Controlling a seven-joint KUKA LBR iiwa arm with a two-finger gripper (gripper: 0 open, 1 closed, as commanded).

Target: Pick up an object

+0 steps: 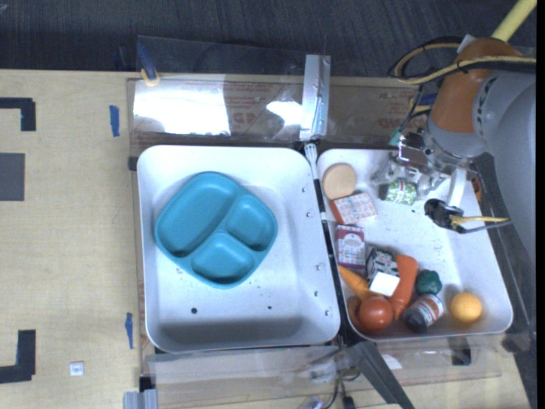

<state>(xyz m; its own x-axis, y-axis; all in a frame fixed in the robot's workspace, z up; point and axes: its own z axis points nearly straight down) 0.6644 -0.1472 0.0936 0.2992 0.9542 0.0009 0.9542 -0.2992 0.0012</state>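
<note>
gripper (407, 180): over right bin's (477, 262) far end; grip state unclear, can't tell
carrot (405, 281): near side of gripper, long axis approx. far-to-near

Right bin contents: round tan disc (340, 180) at upper left, two small printed packets (354, 208) (350, 247) below it. Front cluster, touching: red tomato (374, 313), orange carrot (405, 279) tilted, white-black carton (383, 267), dark jar (424, 311), green lump (427, 280). Orange ball (466, 307) at front right.

blue divided plate (216, 227) — in left bin (162, 313)
</note>
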